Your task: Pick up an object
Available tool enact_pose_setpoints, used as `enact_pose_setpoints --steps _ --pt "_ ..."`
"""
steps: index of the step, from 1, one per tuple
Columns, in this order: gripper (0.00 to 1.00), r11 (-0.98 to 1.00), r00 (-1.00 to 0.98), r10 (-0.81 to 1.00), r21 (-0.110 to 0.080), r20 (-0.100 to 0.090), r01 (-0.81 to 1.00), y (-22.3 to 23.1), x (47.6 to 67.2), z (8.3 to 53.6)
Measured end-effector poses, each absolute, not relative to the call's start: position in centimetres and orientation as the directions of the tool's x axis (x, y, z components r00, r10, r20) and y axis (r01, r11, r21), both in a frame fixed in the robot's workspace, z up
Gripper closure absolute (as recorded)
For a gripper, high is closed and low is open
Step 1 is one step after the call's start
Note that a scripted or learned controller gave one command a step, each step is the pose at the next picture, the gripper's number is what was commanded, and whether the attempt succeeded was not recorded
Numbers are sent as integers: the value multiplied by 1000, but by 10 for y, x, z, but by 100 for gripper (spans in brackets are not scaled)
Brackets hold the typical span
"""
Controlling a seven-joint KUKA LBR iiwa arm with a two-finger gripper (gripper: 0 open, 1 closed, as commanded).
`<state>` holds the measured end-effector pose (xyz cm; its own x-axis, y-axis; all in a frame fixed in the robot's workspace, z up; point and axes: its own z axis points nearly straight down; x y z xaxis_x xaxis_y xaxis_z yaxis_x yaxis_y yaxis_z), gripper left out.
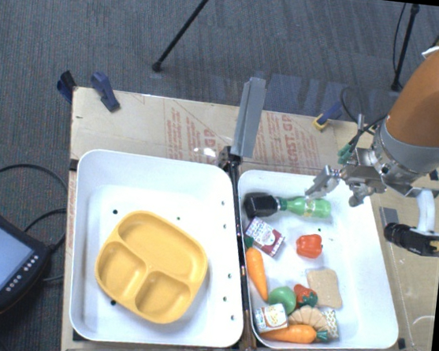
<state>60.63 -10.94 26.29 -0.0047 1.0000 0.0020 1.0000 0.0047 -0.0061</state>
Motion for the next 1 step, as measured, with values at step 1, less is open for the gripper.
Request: enact_pose_setpoints --steps 1 --pt "0 -168 168 986 -11 1 986 -83 588 204"
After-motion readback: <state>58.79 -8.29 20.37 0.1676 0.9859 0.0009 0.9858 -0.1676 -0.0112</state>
